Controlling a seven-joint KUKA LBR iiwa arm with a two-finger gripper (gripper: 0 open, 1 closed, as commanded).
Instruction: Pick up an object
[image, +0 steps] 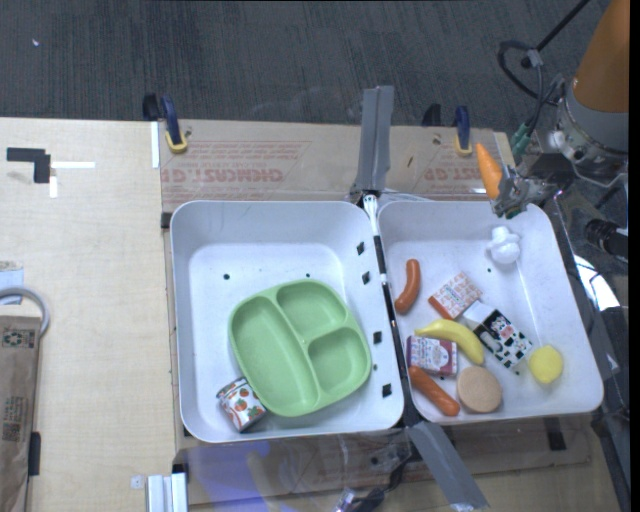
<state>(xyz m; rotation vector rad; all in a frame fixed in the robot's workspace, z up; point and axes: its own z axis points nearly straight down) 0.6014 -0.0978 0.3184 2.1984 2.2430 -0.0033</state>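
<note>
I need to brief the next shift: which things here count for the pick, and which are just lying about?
For the pick:
claw
orange carrot at the claw
right bin

Lying about:
green divided plate
small can
banana
lemon
two sausages
cartons

The arm (600, 90) shows a broad orange band at the top right corner, with a pale grey metal collar beneath it. Below the collar sits a darker block of grey and black wrist hardware with small fittings, too blurred to make out in detail. Thin black cables (535, 55) loop out from its left side against the dark floor.
</note>
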